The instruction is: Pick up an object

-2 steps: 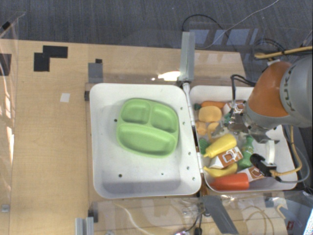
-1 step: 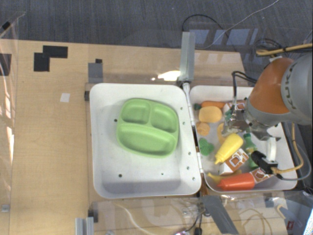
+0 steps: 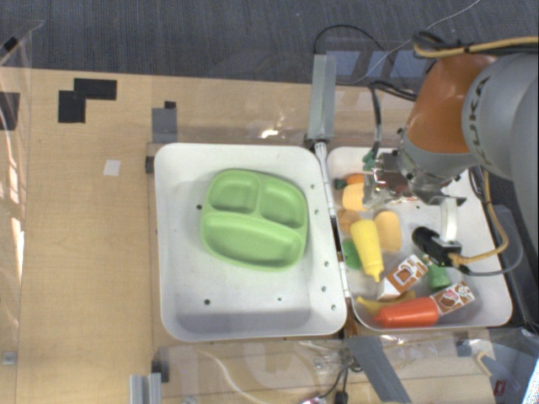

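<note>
Two shallow white bins are sitting side by side, the left bin (image 3: 181, 310) carrying one green divided plastic plate (image 3: 253, 218), the right bin (image 3: 498, 297) a toy-food heap beneath the claw (image 3: 386, 178), whose opening I cannot tell.

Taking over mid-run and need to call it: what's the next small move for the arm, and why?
Probably a short descent straight down. The gripper sits at the back of the right bin, over the orange and yellow pieces near the divider, with nothing seen between its fingers. The yellow bottle and red carrot-like toy lie nearer the front.
</note>
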You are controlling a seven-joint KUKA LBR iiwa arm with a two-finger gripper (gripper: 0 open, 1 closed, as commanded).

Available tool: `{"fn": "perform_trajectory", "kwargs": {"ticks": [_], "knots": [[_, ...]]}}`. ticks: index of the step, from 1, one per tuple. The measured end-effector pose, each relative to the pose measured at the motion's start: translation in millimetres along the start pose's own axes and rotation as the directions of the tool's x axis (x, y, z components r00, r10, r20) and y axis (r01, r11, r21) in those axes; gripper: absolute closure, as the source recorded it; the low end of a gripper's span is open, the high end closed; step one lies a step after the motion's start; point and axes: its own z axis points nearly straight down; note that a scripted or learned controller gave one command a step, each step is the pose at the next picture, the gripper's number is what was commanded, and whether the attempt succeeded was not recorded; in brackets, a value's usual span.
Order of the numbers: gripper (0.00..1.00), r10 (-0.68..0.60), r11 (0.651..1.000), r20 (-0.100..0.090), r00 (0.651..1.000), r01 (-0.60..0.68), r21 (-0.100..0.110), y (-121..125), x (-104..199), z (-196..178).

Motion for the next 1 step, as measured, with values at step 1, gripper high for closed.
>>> {"fn": "perform_trajectory", "kwargs": {"ticks": [1], "knots": [[0.00,0.000,1.000,0.000,1.000,0.000,0.001,-0.2,-0.3,0.2]]}}
